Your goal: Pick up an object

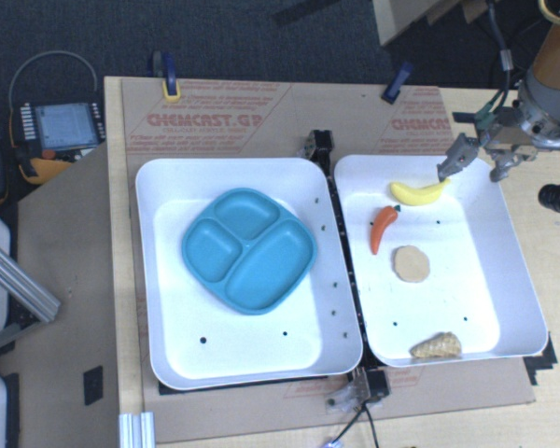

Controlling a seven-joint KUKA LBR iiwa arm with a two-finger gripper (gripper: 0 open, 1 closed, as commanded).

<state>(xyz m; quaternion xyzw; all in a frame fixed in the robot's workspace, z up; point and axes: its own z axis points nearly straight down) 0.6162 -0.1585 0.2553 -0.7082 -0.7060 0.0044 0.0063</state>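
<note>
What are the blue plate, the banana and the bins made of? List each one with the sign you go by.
Blue plate: likely moulded plastic, matte, one even colour with soft rounded dividers.
Banana: probably a plastic toy, smooth and evenly yellow, with no spots.
Bins: seemingly thin formed plastic, white, slightly glossy, with rounded corners and a rolled rim.

In the right bin you see 4 items: a yellow banana (416, 192) at upper centre, an orange carrot (382, 228) beneath it, a tan round cookie (412, 264), a crusty bread piece (437, 346) near the lower edge
</note>
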